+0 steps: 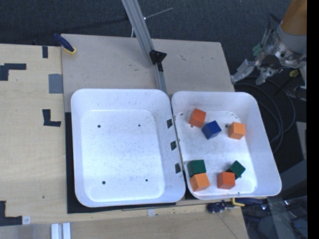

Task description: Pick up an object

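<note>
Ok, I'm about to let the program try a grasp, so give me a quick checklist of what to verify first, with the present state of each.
1. Blocks in the right bin: ok, seven lie there.
2. An isolated target: ok, the blue block stands apart from the orange block and the orange block near the right wall.
3. Crowded pairs to avoid: not ok, the dark green block touches the orange block in front of it.
4. Hand over the bin: not ok, it hangs beyond the bin's far right corner.
5. Hand ready to take a block: cannot tell.
</note>
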`<move>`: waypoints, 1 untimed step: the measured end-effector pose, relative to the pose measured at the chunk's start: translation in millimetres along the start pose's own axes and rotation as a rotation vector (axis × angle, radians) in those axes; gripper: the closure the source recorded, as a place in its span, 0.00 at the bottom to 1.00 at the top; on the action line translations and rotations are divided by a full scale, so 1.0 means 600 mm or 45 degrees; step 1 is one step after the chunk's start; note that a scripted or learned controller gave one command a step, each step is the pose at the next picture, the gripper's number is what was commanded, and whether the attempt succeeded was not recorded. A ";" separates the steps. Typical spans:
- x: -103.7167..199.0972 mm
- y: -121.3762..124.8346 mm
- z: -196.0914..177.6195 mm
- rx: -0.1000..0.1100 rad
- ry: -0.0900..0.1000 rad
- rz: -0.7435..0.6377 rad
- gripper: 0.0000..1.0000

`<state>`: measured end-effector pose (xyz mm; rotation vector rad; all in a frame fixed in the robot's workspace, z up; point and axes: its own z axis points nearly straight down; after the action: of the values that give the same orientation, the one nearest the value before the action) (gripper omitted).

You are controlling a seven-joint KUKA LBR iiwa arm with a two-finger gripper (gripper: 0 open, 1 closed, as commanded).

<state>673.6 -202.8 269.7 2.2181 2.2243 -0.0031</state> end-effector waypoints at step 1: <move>0.000 0.000 0.000 0.001 -0.001 0.001 0.00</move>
<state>673.5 -202.9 269.7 2.2188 2.2238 -0.0044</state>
